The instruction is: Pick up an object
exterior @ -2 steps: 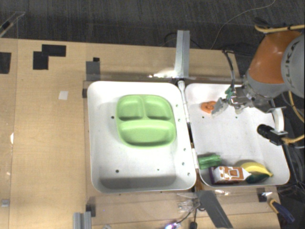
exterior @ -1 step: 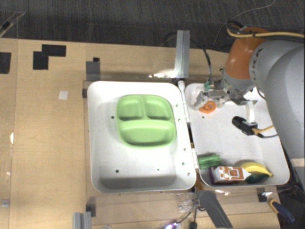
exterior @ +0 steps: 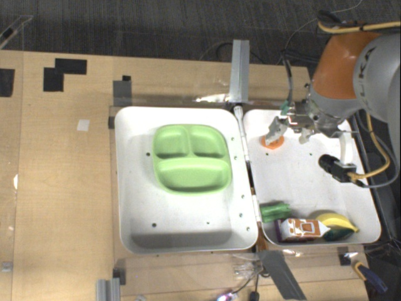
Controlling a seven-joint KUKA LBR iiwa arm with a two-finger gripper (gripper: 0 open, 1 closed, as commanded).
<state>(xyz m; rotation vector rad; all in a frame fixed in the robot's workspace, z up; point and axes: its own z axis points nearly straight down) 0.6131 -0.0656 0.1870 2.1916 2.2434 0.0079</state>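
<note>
A small orange object (exterior: 274,142) lies near the far left corner of the right bin (exterior: 301,180). My gripper (exterior: 289,131) hovers at the far end of that bin, its left finger (exterior: 275,129) right over the orange object. The fingers stand apart with nothing between them. Along the bin's near edge lie a green object (exterior: 274,211), a brown carton (exterior: 300,229) and a yellow banana (exterior: 336,221) resting on something dark green.
A green divided plate (exterior: 191,157) sits in the left bin (exterior: 135,187). A metal post (exterior: 240,71) stands behind the wall between the bins. A black connector with cable (exterior: 336,167) hangs off the arm over the right bin's right side.
</note>
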